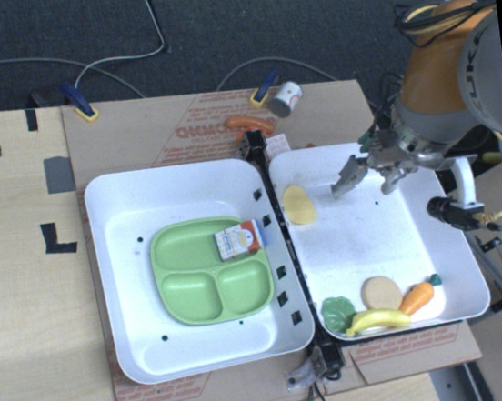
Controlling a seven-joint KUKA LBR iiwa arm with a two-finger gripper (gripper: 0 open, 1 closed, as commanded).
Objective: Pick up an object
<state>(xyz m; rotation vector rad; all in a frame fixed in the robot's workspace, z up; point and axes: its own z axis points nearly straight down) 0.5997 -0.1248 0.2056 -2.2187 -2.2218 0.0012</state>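
Yellow chip [298, 205] (right bin [358, 245]), jaws [365, 180] near

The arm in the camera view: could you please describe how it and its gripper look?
The arm is grey with a broad orange band above the wrist and yellowish cables looping over it. Its gripper is a dark grey metal unit with two slim fingers; a black and white fitting sits beside it.

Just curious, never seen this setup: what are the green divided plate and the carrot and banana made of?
The green plate looks like matte moulded plastic: one even colour, soft rounded dividers. The carrot and banana seem to be toy food, probably plastic or rubber; their colours are flat and uniform, though they are too small to tell for sure.
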